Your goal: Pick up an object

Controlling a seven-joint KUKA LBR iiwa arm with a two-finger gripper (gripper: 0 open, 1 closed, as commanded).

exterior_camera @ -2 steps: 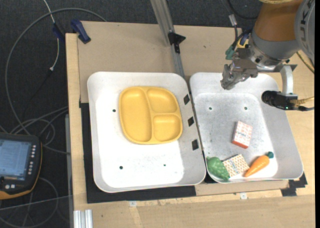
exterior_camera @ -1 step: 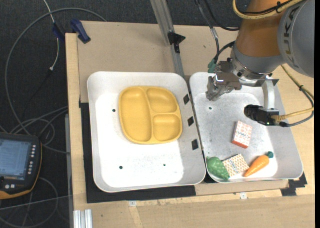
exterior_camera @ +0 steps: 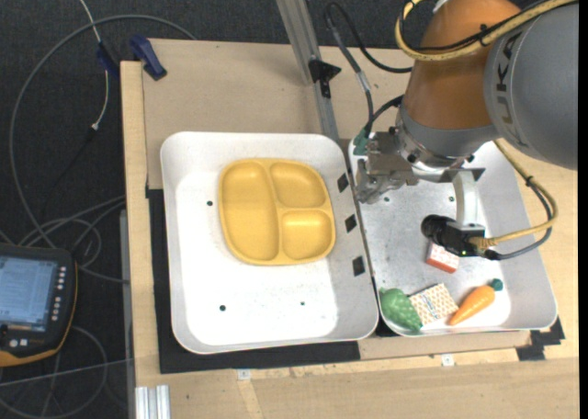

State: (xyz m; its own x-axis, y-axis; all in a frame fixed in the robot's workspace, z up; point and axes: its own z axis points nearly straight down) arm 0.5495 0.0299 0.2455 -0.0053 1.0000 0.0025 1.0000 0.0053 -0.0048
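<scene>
bench (exterior_camera: 276,376): pale wood top; carries 2 shallow white bins side by side; dark floor w/ loose cables around it
arm (exterior_camera: 496,68): grey w/ orange band; comes in from view-right; its bulk hangs over far part of the R bin
L bin (exterior_camera: 266,316): white, rounded corners; sits on a black mat whose edge shows along near and view-left sides; touches R bin along the middle
R bin (exterior_camera: 404,252): white, speckled floor; centre of floor bare; small items bunched at near edge
plate (exterior_camera: 276,210): yellow, 3 compartments; lies flat in far half of L bin; no contact w/ bin walls
post (exterior_camera: 299,22): alu profile; rises at a slant from bench's far side, betw. the bins
pendant (exterior_camera: 32,302): handheld screen unit, orange trim; on floor at view-left, off the bench
gripper (exterior_camera: 375,178): low over far-left corner of R bin, just beside the shared wall; open or closed: can't tell, metal parts blur together; well apart from the items
carrot (exterior_camera: 473,304): orange w/ green top; lies tilted at near edge of R bin; tip touches or nearly touches the card
green toy veg (exterior_camera: 400,309): knobbly; near-left corner of R bin, against the wall; just beside the card
card (exterior_camera: 432,301): small, pale, patterned; flat betw. veg and carrot
block (exterior_camera: 443,259): small, red and white; on R bin floor, near the items but further from the near edge
clip (exterior_camera: 147,57): blue; at bench's far-left corner
</scene>
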